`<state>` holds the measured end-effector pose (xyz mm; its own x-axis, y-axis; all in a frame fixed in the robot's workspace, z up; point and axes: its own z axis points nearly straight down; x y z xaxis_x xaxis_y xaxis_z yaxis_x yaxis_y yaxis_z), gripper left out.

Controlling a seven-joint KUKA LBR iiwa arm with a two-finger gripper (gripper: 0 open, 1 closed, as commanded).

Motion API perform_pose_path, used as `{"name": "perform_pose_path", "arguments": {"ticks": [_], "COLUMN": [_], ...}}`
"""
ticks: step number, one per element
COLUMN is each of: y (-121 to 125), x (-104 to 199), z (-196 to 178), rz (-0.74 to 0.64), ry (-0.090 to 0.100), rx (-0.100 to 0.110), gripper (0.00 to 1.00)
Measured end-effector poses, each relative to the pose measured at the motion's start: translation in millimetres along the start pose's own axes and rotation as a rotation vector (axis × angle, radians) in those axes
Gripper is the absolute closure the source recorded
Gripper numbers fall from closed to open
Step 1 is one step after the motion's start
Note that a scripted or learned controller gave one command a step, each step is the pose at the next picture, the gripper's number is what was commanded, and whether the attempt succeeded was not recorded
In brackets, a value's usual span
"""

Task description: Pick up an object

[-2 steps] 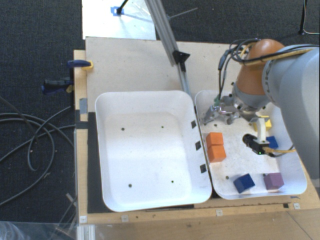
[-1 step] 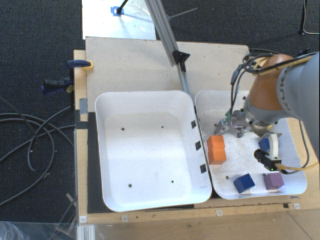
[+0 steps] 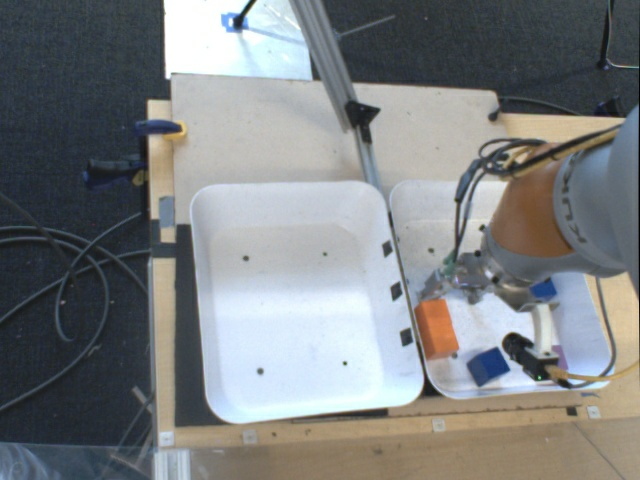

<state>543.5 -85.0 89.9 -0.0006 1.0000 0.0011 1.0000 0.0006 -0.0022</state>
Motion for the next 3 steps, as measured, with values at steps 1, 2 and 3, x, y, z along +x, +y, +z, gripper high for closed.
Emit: {"name": "perform_pose_path", "arguments": {"ticks": [1,2,3], "y": [-50,-58,-57], "x": [51,-6,-4], "z": [-104,-2,-13], "rz": [-0.008,0.004,-0.003], "ry": [0.001,-0.001,0.000], "rx": [-0.009,-0.006,-0.007], "gripper": [0.00,0.00,1.00]}}
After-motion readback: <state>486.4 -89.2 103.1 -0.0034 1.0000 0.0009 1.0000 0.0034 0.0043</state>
